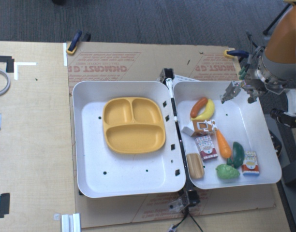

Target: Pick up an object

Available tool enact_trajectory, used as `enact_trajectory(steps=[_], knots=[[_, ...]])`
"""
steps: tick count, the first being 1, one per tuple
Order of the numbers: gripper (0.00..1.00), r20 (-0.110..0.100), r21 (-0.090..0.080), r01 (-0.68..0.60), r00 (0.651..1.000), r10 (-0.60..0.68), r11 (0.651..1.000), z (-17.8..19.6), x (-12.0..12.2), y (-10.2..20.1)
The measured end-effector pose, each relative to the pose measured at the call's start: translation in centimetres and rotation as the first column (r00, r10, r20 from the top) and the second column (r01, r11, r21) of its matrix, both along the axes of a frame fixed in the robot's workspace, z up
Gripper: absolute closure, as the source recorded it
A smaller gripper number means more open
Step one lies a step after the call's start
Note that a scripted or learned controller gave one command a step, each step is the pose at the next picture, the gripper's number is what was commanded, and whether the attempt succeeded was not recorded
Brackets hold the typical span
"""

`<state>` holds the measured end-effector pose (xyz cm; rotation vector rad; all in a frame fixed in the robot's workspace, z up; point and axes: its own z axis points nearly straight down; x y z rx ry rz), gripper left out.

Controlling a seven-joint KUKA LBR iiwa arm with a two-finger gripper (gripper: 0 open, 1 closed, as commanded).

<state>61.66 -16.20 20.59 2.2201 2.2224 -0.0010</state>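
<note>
Objects fill the right bin, all lying below and left of the gripper: a banana with a red sausage against it is nearest, then an orange-and-white carton, a red packet, a carrot, a dark green vegetable, a small box, a light green lump and a wooden block. Well to the gripper's left, the left bin holds a yellow divided plate. The arm reaches in from the right, gripper hanging over the right bin's upper edge, touching nothing. I cannot tell whether its fingers are spread or together.
</note>
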Motion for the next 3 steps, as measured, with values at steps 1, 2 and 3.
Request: enact_trajectory(steps=[1,2,3], knots=[[0.0,0.0,0.0,-0.213,0.977,0.213,0.977,-11.2,4.2,5.3],[1.0,0.003,-0.001,-0.213,0.977,0.213,0.977,-10.1,4.3,5.3],[1.0,0.001,-0.001,-0.17,0.985,0.17,0.985,2.1,4.3,9.6]])
